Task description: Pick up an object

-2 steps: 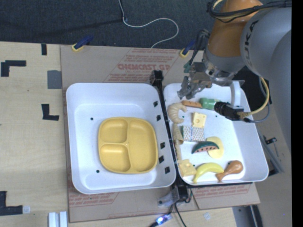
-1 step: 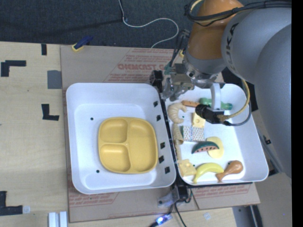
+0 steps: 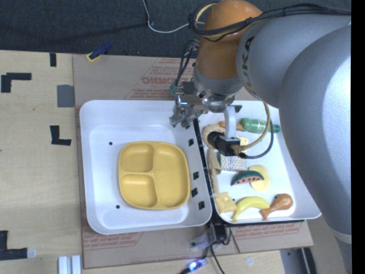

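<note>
The gripper (image 3: pixel 183 114) is noted over the far right corner of the left shallow white bin (image 3: pixel 94 153), its state not discernible, while the yellow divided plastic plate (image 3: pixel 154 174), nearly square, is found mid-bin, toward the near edge from it.

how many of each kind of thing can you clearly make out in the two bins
yellow divided plate: 1
green bottle: 1
watermelon slice: 1
banana: 1
drumstick: 1
pale yellow block: 1
Total: 6, not counting a few half-hidden pieces in the right bin.
</note>
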Controlling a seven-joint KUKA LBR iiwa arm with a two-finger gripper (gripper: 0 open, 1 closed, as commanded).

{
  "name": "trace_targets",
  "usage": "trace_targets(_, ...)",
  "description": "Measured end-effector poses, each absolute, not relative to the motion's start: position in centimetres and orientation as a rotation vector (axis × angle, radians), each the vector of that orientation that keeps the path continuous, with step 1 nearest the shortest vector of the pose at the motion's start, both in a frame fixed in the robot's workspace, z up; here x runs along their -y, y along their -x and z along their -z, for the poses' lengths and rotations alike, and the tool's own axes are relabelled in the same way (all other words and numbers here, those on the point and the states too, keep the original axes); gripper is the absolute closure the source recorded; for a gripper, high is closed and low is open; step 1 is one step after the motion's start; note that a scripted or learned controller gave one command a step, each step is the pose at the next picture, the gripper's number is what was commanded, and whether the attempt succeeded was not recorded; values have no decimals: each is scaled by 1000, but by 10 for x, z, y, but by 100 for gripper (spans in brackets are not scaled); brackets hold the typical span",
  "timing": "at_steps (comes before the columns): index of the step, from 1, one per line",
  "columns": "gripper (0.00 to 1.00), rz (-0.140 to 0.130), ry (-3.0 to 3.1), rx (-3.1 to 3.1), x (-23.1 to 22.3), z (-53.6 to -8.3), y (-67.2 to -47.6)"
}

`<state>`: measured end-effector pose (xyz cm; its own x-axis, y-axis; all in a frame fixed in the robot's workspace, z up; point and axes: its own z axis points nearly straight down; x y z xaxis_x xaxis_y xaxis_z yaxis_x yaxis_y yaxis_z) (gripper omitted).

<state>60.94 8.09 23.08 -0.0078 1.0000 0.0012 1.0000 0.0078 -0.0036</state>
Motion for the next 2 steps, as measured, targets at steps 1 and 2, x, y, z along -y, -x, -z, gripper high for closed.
trace_targets(1, 100, -5, 2219, 2222, -78, -224, -609)
trace_targets(2, 100, -6, 2219, 2222, -83, -214, -601)
